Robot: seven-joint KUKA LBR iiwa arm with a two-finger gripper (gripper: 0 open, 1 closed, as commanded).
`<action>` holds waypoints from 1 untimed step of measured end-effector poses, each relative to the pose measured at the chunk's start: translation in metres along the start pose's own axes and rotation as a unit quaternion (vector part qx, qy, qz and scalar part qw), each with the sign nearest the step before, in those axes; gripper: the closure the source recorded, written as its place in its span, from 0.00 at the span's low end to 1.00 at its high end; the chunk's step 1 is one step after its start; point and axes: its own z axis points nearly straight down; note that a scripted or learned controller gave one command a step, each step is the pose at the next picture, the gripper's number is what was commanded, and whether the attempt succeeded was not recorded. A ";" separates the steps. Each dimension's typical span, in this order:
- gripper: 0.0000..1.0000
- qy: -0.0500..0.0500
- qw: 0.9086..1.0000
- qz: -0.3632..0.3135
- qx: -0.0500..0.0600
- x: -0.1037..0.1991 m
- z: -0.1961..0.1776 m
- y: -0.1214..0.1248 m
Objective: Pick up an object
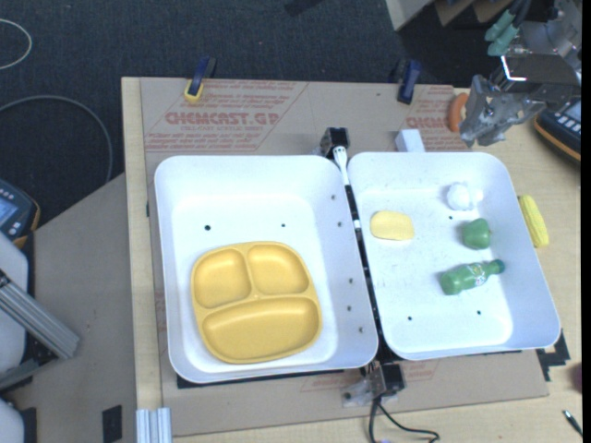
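Green bottle (pixel 470 277) lies flat in right bin (pixel 434 335), long axis near left-right, cap end pointing right, well apart from gripper (pixel 488 118) hovering past bin's far rim.

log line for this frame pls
end effector above right bin's far edge, nothing seen held | right bin: white ball, yellow piece, green bottle, green lump | left bin: yellow tray

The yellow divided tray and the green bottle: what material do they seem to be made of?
The yellow divided tray looks like moulded plastic with a smooth, slightly glossy finish: soft highlights on rounded ridges. The green bottle seems plastic too, with uniform colour and a faint sheen, though it is too small to be sure.
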 end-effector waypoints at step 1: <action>1.00 -0.001 1.000 -0.003 0.016 -0.011 0.121 -0.003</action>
